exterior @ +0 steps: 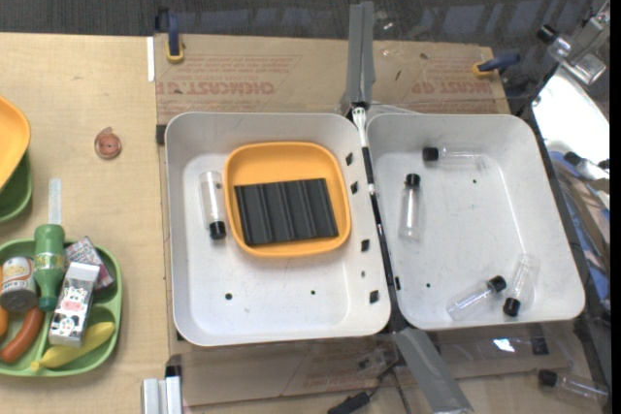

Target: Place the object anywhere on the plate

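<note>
Orange plate (287, 159) with dark ribbed insert sat at left bin's (194, 301) back centre. Nearest clear vial (211, 203) lay beside plate's left edge, long axis front-to-back, black cap toward front. Four more vials lay in right bin (543, 305).

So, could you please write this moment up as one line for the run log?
plate: orange, left bin, bearing dark ridged block | vial: beside plate, left | right bin: four vials | task: not done

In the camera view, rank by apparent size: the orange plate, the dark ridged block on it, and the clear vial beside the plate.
1. Orange square plastic plate
2. Dark grey ridged rectangular block lying on it
3. Clear black-capped vial, left of the plate, plainly smallest
</note>
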Controlling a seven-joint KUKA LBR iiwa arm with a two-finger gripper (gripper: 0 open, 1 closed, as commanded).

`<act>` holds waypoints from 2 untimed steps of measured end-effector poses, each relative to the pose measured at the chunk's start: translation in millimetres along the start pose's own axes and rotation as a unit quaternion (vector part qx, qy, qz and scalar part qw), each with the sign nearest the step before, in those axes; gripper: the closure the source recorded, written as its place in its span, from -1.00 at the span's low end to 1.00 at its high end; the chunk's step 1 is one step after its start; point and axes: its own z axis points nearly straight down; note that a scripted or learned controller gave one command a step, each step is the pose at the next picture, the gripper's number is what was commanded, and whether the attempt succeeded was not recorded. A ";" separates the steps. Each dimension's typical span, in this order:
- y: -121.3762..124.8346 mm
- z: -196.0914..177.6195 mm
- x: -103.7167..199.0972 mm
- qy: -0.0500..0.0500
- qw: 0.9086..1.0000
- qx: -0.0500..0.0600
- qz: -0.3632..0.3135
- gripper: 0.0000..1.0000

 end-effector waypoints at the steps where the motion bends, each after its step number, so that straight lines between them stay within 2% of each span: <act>1: 0.2 0.0 0.1 0.000 1.000 0.000 0.000 -1.00; 2: -0.1 95.5 0.4 0.001 0.994 0.000 -0.114 -1.00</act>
